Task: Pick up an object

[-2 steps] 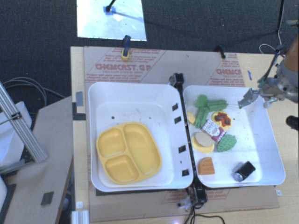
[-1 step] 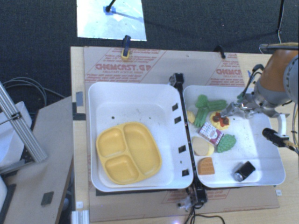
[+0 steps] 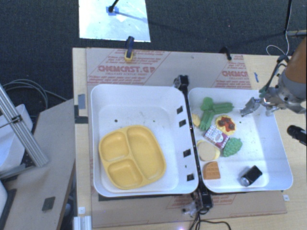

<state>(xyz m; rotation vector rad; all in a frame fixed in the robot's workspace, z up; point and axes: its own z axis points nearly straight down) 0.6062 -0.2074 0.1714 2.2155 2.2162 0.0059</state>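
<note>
The right bin [image 3: 269, 150] holds several small objects. At its back lie green toy vegetables [image 3: 213, 110], with a red and yellow piece [image 3: 225, 124] just in front of them. A purple packet [image 3: 216, 137], a green leafy toy [image 3: 232, 147], a cream disc [image 3: 206, 152] and an orange cracker [image 3: 211, 170] sit along the bin's left side. A black object [image 3: 251, 175] lies near the front edge. My gripper [image 3: 255, 110] hangs over the bin's back right, to the right of the red and yellow piece. It is open with nothing between its fingers.
The left bin [image 3: 139, 102] holds a yellow divided plate [image 3: 131, 155]. A black divider with clips [image 3: 188, 128] runs between the bins. A small yellow piece [image 3: 195, 121] lies by the right bin's left wall. Bare floor shows in the right bin's right half.
</note>
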